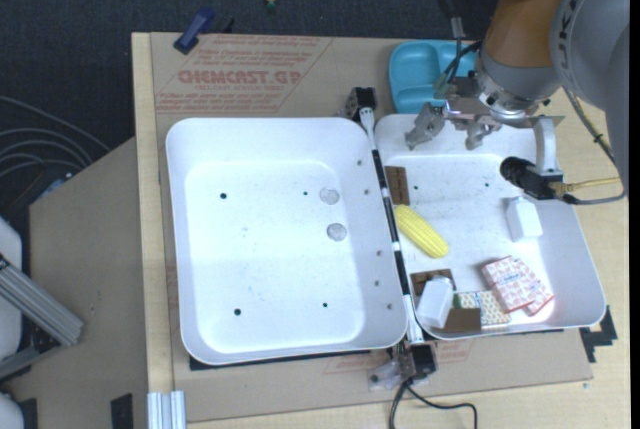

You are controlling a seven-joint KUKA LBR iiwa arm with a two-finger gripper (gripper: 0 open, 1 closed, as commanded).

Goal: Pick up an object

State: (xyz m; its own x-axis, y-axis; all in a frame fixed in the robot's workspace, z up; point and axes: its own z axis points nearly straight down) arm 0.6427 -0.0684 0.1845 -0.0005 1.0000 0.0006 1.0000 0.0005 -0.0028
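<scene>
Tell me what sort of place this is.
Probably a robotics lab set up for grasping trials. A robot arm reaches over two white bins on a bench, one holding small items like a toy corn cob, and loose cables lie on the carpet beside it.

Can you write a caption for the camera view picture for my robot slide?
Robot tool hovers over the right bin, above a toy corn cob.

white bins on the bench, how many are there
2. The left bin takes up the middle of the bench; the right bin sits against it, holding the yellow corn and small packets. The gripper hangs over the right bin's far edge.
</scene>
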